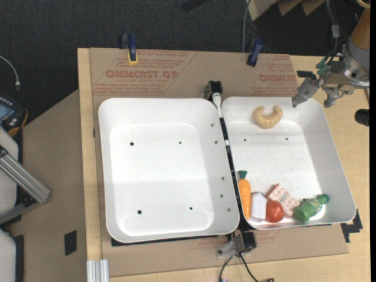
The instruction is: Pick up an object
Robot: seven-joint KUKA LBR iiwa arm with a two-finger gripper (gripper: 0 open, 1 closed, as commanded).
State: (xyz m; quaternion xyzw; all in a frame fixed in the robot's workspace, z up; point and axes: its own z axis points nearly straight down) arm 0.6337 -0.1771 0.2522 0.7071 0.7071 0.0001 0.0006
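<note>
The grey two-finger gripper [318,93] hangs over the far right corner of the right shallow white plastic bin [305,157], its two fingers spread wide apart with nothing between them. Inside that bin, a pale tan croissant-shaped pastry toy [268,116] lies near the far edge, left of the gripper and apart from it. The other items crowd along the near edge: an orange carrot toy with a green top [244,190] lies lengthwise against the left wall, a small white and yellow block [257,205] sits just beside it, a red tomato-like toy [274,211] touches a red and white patterned packet [282,196], and a green bottle-shaped toy [309,209] rests in the near right corner. The left shallow white plastic bin [117,169] adjoins the right one along a black hinge strip [224,140]. Both bins rest on a brown cardboard-covered board [176,69] held by blue clamps [130,46] at its far edge.
</note>
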